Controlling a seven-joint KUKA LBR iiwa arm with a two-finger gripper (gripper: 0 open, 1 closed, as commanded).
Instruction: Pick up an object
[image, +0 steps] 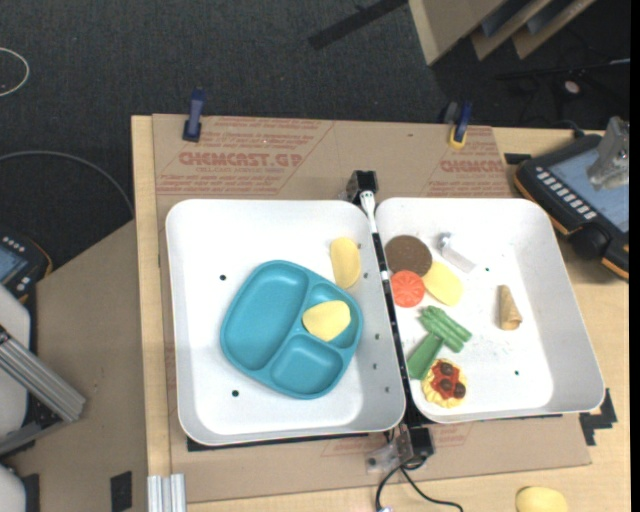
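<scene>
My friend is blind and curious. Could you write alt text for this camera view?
Two white bins sit side by side: the left bin holds a blue divided plate with a yellow toy food on it; the right bin holds small toy foods, among them a tomato slice and an ice-cream cone.

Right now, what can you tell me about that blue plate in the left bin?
The blue plate is a rounded tray of what looks like smooth teal plastic, split by raised ridges into three compartments. It lies flat, right side up, turned at an angle on the floor of the left bin, towards its right half. A pale yellow lump sits in its right-hand compartment. Another yellow piece lies just beyond its rim.
</scene>
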